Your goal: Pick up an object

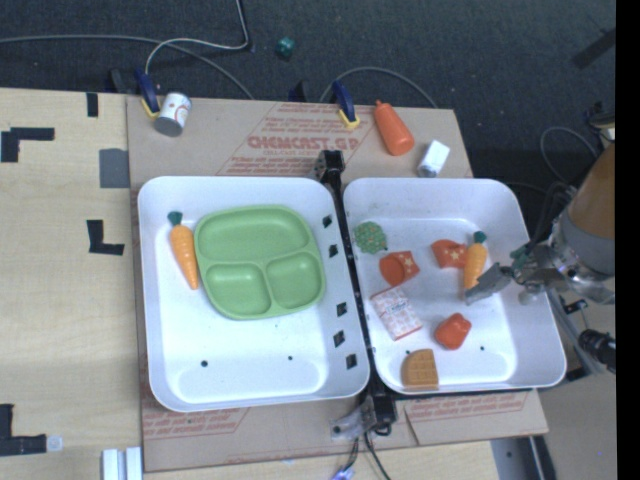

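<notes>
This is a robotics lab or test bench, not a home or kitchen. Two shallow white bins (160, 298) sit side by side on a printed cardboard sheet (300, 143) held by blue clamps (148, 93) to a pale wooden bench (60, 298), with loose cables (200, 43) trailing over dark carpet (450, 38) behind. The bins hold toy food, such as a plastic carrot (183, 253) beside a green divided plate (262, 261), while a grey robot arm (585, 253) reaches in from the right and black tape marks (100, 238) dot the bench.
</notes>
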{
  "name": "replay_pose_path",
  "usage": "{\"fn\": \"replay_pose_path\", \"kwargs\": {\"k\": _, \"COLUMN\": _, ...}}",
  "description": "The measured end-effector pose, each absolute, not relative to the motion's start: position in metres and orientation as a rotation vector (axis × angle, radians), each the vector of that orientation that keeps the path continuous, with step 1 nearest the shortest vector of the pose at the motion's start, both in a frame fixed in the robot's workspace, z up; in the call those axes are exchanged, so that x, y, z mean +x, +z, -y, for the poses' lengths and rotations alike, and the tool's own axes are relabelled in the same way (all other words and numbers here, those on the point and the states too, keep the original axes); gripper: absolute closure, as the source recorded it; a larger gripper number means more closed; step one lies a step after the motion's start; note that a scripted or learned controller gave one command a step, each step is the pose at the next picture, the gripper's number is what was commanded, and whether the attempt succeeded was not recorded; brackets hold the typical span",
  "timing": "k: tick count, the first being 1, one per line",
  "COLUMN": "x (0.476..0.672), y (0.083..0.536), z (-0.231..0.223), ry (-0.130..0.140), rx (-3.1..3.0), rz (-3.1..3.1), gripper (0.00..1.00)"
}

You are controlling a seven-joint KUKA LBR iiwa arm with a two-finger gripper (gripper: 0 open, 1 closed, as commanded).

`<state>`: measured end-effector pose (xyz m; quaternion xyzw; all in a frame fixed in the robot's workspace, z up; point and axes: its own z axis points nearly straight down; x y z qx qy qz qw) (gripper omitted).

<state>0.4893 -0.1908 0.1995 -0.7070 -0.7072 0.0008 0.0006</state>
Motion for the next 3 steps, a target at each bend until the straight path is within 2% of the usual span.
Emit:
{"fn": "replay_pose_path", "kwargs": {"k": 1, "x": 0.485, "y": 0.098, "z": 0.148, "ry": -0.003, "rx": -2.222, "rz": 2.223, "gripper": 0.0}}
{"fn": "replay_pose_path", "kwargs": {"k": 2, "x": 0.487, "y": 0.089, "z": 0.111, "ry": -0.007, "rx": -2.23, "rz": 2.227, "gripper": 0.0}}
{"fn": "replay_pose_path", "kwargs": {"k": 3, "x": 0.488, "y": 0.099, "z": 0.109, "ry": -0.013, "rx": -2.225, "rz": 2.228, "gripper": 1.0}}
